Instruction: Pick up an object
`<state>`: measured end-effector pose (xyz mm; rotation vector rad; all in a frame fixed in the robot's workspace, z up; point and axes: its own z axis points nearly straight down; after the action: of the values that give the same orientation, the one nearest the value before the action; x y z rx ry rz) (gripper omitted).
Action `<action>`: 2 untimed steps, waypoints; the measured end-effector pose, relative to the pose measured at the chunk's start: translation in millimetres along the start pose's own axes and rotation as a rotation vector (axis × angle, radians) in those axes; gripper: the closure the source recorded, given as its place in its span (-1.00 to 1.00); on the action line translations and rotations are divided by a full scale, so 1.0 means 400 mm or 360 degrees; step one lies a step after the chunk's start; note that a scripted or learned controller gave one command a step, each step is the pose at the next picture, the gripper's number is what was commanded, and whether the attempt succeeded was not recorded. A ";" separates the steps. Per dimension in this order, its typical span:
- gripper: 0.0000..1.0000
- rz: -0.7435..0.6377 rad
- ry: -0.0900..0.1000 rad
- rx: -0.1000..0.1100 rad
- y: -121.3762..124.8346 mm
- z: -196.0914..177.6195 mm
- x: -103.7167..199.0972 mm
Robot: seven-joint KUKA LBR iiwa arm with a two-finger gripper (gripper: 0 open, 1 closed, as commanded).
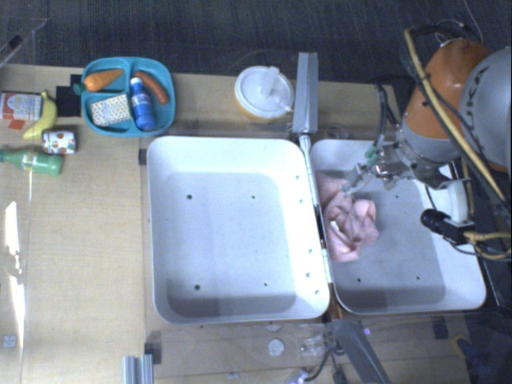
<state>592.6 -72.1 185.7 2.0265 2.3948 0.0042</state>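
- Fingers of the gripper [358,178] reach in above the upper part of the right bin [416,282]; whether they are apart or together cannot be told from this view.
- Pink cloth [350,222], crumpled, lies in the right bin against its left wall, just below the fingers.
- Handling, as a judgement: the cloth looks light, soft and limp, so it should sag and drape when lifted; a raised fold near the middle of the heap seems the best hold.
- Left bin [232,230] shows a bare white floor.
- Blue divided tray [164,94] on the bench [80,254] holds a carrot, a small bottle and a packet.
- Lidded white cup [264,92] stands behind the bins.
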 end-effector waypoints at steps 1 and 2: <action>-1.00 -0.0249 -0.0003 -0.0010 -0.028 0.219 -0.070; -1.00 -0.0186 -0.0004 -0.0017 0.023 0.233 -0.077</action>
<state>607.1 -101.1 92.4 1.8781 2.5015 0.0135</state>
